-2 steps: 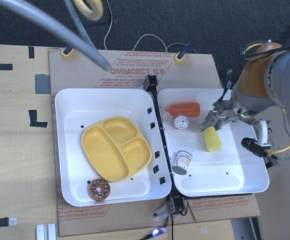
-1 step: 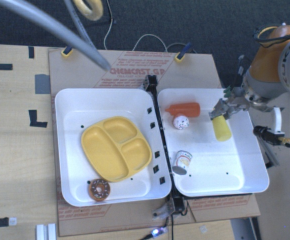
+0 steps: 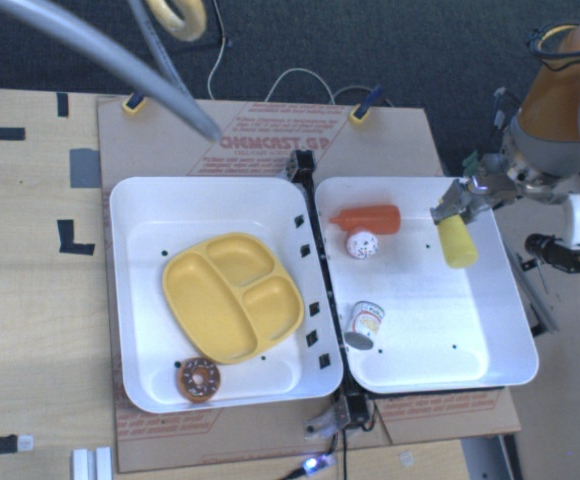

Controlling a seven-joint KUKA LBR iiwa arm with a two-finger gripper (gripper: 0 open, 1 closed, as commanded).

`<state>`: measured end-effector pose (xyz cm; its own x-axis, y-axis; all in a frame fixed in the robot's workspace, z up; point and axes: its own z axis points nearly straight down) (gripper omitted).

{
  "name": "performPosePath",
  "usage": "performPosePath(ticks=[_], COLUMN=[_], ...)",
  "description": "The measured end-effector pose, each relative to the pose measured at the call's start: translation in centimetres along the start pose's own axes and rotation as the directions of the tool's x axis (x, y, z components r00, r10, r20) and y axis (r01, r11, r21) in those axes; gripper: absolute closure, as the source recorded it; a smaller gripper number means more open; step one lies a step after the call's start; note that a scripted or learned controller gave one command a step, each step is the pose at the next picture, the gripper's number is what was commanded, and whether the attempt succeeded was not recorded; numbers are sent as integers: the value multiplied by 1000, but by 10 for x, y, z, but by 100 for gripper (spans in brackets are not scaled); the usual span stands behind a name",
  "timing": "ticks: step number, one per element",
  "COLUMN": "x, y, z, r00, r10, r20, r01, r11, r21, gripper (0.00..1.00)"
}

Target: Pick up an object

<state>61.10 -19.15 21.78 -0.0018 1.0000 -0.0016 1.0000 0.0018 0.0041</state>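
Yellow block (image 3: 459, 242) hangs upright, pinched at its top between the closed fingers of the gripper (image 3: 454, 208), above the right bin (image 3: 490, 353) near its far right corner.

Gripper (image 3: 457, 206) sits at the right bin's (image 3: 490, 363) far right part, a cylinder (image 3: 459, 242) just under it, touching. Left of the gripper, in the same bin: a carrot (image 3: 367, 218), with a ball (image 3: 362, 244) just beside it, nearer the camera. A cup (image 3: 366, 322) lies farther forward, near the divider. Well left, the left bin (image 3: 130, 268) holds a tray (image 3: 232, 293), a donut (image 3: 198, 379) at its near corner.
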Motion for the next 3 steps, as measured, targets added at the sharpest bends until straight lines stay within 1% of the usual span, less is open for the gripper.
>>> performPosePath(ticks=[1,2,3], x=[51,106,153], y=[-19,-35,-49], z=[9,-3,7], r00=[1000,1000,1000], r10=[-3,-4,-3], r20=[-3,-4,-2], r01=[3,4,3], r11=[1000,1000,1000], r21=[8,7,8], gripper=[100,100,100])
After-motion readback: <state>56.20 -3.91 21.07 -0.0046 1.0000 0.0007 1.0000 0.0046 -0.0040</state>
